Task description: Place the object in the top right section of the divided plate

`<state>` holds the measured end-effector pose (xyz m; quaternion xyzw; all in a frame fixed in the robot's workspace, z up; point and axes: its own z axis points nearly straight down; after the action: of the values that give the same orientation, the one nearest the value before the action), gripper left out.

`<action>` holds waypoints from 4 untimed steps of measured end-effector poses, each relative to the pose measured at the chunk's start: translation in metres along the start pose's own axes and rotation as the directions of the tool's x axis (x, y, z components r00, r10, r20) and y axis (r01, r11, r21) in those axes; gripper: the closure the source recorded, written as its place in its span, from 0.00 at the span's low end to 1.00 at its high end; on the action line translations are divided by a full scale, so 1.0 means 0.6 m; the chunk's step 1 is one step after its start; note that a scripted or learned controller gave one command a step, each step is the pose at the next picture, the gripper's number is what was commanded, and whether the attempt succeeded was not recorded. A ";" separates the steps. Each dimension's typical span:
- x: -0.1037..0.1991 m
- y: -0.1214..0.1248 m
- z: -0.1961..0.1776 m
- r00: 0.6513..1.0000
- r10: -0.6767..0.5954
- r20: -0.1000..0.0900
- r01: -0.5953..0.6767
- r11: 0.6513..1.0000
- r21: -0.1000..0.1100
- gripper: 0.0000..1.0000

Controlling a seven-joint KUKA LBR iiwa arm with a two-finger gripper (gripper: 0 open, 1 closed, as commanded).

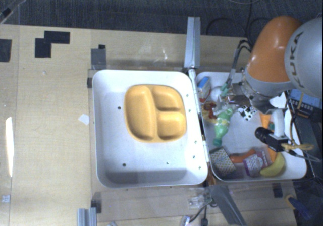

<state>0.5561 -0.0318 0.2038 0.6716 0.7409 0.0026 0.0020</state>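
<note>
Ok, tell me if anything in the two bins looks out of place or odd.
Nothing looks damaged or spilled. The yellow divided plate lies flat in the left bin, all sections bare. The right bin is a loose jumble, with a banana at its near edge.

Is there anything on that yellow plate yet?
No. All three sections of the yellow plate show only bare yellow; it sits alone in the left bin.

A yellow divided plate [154,112] lies flat in the left bin [108,134] — three sections, all bare.
</note>
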 end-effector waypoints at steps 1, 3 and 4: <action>0.143 -0.010 0.031 0.996 -0.086 0.000 0.086 0.996 0.002 1.00; 0.139 -0.037 -0.059 0.999 -0.052 0.000 0.052 0.999 0.001 0.00; 0.139 -0.038 -0.059 0.999 -0.052 0.000 0.052 0.999 0.001 0.00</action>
<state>0.5253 0.0488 0.2390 0.6519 0.7583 0.0021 0.0018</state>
